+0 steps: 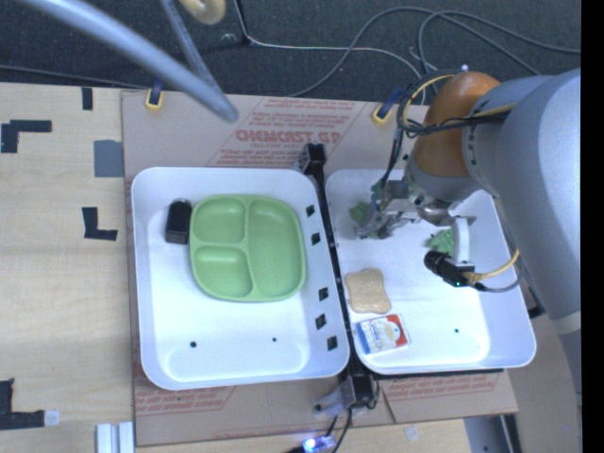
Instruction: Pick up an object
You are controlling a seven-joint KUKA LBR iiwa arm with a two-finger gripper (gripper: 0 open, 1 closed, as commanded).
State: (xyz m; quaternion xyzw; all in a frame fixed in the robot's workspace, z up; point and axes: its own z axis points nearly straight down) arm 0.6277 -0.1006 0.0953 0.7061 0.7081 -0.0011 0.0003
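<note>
Green three-compartment plastic plate (248, 248) and small black block (177, 222): left white bin (151, 281). Tan bread-shaped piece (367, 291), red-and-white packet (382, 333): right white bin (500, 343), near side. Gripper (377, 217): far side, grasp state cannot be told.

A divided plate (249, 248) and small block (177, 222) are lying in the left bin (236, 359); a biscuit (368, 291) and packet (382, 333) are lying in the right bin (491, 343).

We see a pale wooden bench (57, 281) marked with dark tape pieces (94, 223). On it lies a brown cardboard sheet (283, 130) with red lettering, held by yellow clamps (154, 98) at its far corners. Behind the bench the floor (377, 8) is dark, with thin cables (359, 45) trailing across. Lighting is even.
</note>
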